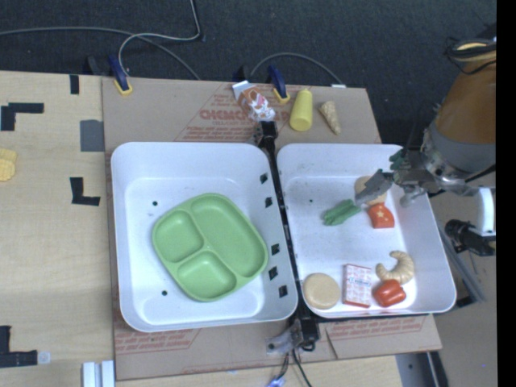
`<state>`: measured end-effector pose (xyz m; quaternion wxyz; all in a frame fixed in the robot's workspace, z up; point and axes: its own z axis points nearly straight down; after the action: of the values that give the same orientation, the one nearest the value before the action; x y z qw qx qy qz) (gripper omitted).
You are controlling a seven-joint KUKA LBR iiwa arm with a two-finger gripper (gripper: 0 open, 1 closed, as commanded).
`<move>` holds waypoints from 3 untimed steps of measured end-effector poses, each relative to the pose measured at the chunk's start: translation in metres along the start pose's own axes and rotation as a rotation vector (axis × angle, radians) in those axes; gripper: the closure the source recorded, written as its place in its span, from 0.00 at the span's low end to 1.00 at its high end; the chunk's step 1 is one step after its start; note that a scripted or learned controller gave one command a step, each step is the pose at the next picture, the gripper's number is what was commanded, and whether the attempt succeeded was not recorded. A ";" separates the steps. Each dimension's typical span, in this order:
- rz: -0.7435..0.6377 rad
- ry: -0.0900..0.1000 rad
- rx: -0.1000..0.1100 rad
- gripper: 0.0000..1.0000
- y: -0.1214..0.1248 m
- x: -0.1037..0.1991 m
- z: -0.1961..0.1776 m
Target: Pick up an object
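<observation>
You have six small things in the right white bin (419, 216): one green pea pod (341, 212), one red block (381, 216), one tan croissant (397, 266), one red tomato (390, 293), one pink wafer pack (358, 285), one round beige biscuit (321, 291). The gripper (385, 185) hovers above the pod and block; whether its jaws are parted, you cannot tell. The left white bin (129, 216) holds one green divided plate (210, 247)

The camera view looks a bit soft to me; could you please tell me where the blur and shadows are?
In the camera view, lighting is even and diffuse, with faint shadows under the green plate and along the bin walls; no strong glare on the white plastic. The gripper and small foods look soft, so the fingers' state is unclear.
</observation>
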<state>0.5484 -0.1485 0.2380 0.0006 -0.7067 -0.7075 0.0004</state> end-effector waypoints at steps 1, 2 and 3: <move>0.000 -0.007 -0.018 0.00 0.030 -0.036 0.137; -0.002 -0.004 -0.017 0.00 0.094 -0.060 0.144; -0.004 -0.010 -0.029 1.00 0.097 -0.060 0.129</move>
<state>0.6457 -0.2088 0.1084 -0.0129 -0.7051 -0.7089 -0.0063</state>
